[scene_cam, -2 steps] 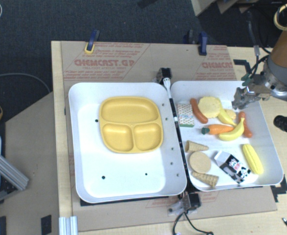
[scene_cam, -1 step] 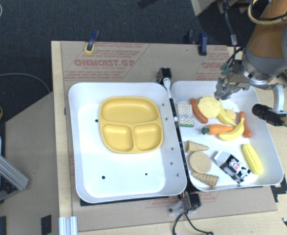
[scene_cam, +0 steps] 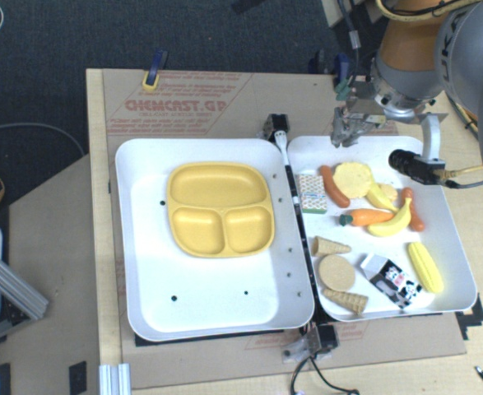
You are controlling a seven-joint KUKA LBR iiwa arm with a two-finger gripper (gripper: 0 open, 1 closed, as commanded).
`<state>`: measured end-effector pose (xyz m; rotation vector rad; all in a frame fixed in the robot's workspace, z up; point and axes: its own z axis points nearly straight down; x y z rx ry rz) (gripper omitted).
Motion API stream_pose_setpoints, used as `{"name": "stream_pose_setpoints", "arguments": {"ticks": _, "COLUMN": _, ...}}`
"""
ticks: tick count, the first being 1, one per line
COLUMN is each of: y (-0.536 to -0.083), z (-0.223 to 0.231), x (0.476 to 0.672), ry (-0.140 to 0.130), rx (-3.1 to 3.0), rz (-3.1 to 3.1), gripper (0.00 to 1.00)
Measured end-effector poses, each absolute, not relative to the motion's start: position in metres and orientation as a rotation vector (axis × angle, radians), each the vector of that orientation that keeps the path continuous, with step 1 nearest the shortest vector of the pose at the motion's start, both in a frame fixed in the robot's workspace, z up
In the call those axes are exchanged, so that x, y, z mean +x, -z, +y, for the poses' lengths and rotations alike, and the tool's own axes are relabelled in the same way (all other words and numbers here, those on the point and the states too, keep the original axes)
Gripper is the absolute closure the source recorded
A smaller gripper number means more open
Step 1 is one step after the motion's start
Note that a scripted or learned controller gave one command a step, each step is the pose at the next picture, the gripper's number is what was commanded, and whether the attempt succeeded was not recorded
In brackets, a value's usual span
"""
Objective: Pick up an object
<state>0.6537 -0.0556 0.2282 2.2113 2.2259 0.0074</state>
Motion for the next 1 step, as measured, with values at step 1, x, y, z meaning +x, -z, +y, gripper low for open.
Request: {"name": "stream_pose_setpoints", "arguments": {"ticks": 1, "y": -0.2159, "z": -0.0573, "x": 0.6596, "ry": -0.001, "rx": 2.217, "rz": 2.221, "gripper": 1.0}}
